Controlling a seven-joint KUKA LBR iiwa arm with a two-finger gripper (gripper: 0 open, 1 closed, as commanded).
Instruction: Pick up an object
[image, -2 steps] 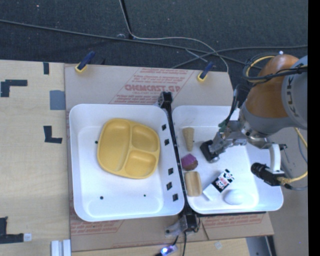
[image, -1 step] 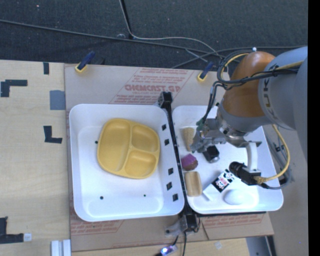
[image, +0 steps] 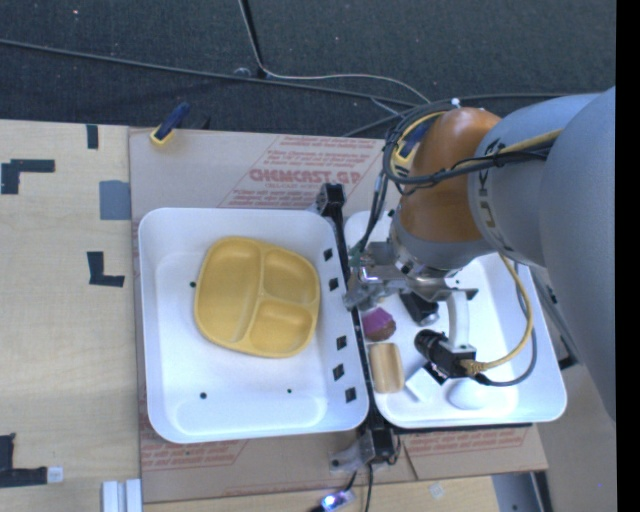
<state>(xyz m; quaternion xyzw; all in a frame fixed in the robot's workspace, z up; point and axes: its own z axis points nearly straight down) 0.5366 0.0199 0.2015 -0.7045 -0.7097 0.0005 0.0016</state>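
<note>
Down in the right bin (image: 520, 408), the gripper (image: 400, 290) sits near the bin's left wall, under the arm's orange band (image: 445, 170) and grey wrist. Whether it is spread or closed cannot be told from this angle, since the wrist body covers it, and nothing can be seen held by it.

Counting the loose things: three small objects show in the right bin, and one large one lies in the left bin (image: 170, 400). A purple object (image: 378, 322) lies just below the gripper, at about 7 o'clock from it, very close; contact cannot be judged. A tan block (image: 386, 367) lies further along the same direction, at 6 o'clock from the gripper, just beside the purple object and against the divider between the bins. A white rounded object (image: 466, 392) rests at about 5 o'clock from the gripper, near the bin's lower rim, well apart from the fingers. A black fitting (image: 440, 352) with a yellow cable (image: 520, 340) hangs from the arm between the gripper and that white object.

At 9 o'clock from the gripper, across the divider, one yellow divided plate (image: 257, 296) lies flat in the middle of the left bin, with three compartments facing up. Two bins stand side by side on a brown board (image: 290, 165).
</note>
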